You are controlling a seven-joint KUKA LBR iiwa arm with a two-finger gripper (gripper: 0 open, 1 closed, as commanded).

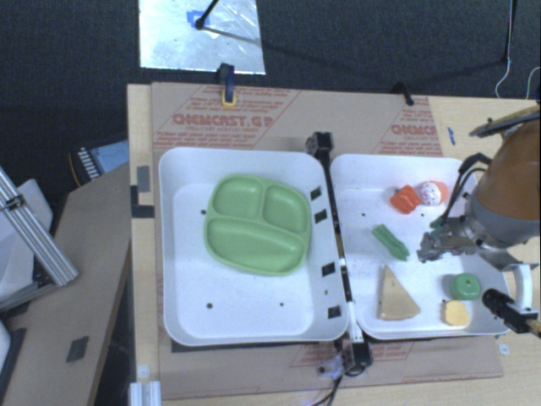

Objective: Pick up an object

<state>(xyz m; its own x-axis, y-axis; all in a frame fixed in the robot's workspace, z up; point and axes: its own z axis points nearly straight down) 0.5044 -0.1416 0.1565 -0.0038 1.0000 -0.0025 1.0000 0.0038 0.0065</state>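
Observation:
The right bin (363,184) holds several small items: an orange piece (406,200), a white and pink ball (431,193), a green stick (390,241), a tan wedge (395,296), a green round piece (465,288) and a small yellow piece (456,313). My gripper (438,245) hangs over the right part of this bin, just right of the green stick and up-left of the green round piece. Nothing shows between its dark fingers.
A green divided plate (257,225) lies in the left bin (186,311). The arm's grey and orange body (511,193) covers the right bin's far right side. A black divider with clips (331,227) runs between the bins. Cardboard (279,117) lies under both.

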